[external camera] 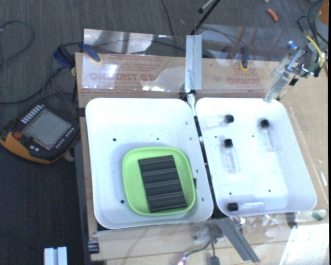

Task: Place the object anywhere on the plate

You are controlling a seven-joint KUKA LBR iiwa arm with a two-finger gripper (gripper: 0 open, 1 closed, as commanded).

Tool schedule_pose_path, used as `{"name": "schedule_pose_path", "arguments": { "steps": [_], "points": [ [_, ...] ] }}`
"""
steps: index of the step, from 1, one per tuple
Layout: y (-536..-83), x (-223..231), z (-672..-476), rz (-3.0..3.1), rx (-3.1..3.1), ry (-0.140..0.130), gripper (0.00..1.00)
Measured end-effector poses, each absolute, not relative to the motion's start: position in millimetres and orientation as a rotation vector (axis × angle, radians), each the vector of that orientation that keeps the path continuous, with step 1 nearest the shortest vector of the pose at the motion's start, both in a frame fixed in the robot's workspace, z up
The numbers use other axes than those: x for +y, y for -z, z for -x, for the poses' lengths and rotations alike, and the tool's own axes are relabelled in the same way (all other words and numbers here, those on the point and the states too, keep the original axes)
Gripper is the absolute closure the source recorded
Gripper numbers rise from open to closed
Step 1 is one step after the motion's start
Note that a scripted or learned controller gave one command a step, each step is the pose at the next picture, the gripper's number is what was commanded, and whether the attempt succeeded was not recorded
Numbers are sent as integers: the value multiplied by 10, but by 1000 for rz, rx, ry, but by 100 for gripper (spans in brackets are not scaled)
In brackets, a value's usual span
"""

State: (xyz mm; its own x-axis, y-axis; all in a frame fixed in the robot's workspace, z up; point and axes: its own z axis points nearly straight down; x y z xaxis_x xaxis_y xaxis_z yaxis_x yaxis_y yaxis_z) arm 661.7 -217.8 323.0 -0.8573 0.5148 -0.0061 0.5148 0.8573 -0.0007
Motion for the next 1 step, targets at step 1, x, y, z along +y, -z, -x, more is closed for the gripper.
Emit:
{"name": "schedule_pose_path", "arguments": {
  "steps": [1],
  "points": [
    [-2942, -2207, -6613, -873, 3014, -2, 0]
  ]
}}
